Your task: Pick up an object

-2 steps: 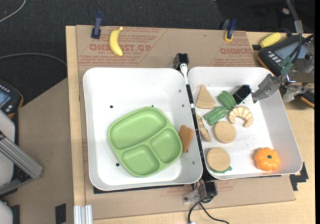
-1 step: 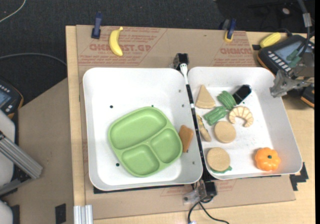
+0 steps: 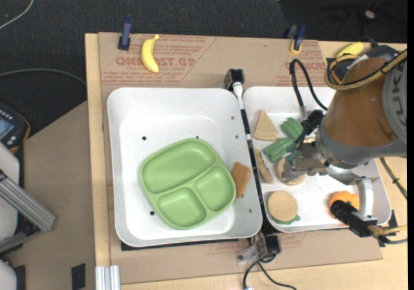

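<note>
The grey and orange arm reaches in from the right and hangs low over the right bin point(image 3: 381, 208), its gripper point(image 3: 299, 167) down among a tight huddle of toy food; from where I stand the arm's own bulk hides whether the fingers are apart or together, and I cannot tell. The likeliest target sits under the tool: a tan round piece point(image 3: 291, 175), with two green pieces point(image 3: 284, 140) just beside it and a pale wedge point(image 3: 264, 127) near the bin's left wall. The crowding is the danger, in my view: fingers closing here may catch two items, or nudge one aside and come up bare. A round biscuit point(image 3: 282, 205) and an orange piece point(image 3: 343, 203) lie apart nearer the front. In the left bin point(image 3: 123, 153) a green divided plate point(image 3: 186, 182) rests with a brown piece point(image 3: 241, 178) touching its right edge, and a banana point(image 3: 150, 53) lies on the board behind
</note>
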### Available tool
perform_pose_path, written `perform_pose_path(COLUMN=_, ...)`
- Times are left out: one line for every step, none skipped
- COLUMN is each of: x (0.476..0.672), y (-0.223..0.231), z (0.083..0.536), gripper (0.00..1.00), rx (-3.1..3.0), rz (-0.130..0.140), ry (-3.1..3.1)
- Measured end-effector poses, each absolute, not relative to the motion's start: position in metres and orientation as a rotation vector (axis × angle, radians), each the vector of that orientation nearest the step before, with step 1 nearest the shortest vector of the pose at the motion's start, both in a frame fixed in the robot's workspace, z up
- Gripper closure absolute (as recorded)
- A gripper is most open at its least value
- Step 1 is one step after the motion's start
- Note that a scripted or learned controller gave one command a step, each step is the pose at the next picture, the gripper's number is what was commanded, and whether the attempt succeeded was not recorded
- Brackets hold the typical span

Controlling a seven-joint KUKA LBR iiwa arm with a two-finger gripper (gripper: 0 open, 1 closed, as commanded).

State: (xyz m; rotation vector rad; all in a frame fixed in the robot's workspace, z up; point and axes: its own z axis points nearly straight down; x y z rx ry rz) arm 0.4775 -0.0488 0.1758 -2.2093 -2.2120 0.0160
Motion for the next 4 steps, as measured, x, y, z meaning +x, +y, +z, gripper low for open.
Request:
perform_pose_path(x=0.480, y=0.048, z=0.230, gripper=1.00, rx=-2.209, rz=-0.010, ry=-2.235)
perform_pose_path(x=0.495, y=0.068, z=0.279, gripper=1.00, rx=-2.220, rz=-0.009, ry=-2.229)
perform_pose_path(x=0.480, y=0.105, z=0.433, gripper=1.00, rx=-2.220, rz=-0.030, ry=-2.236)
perform_pose_path(x=0.478, y=0.181, z=0.340, gripper=1.00, rx=-2.210, rz=0.011, ry=-2.226)
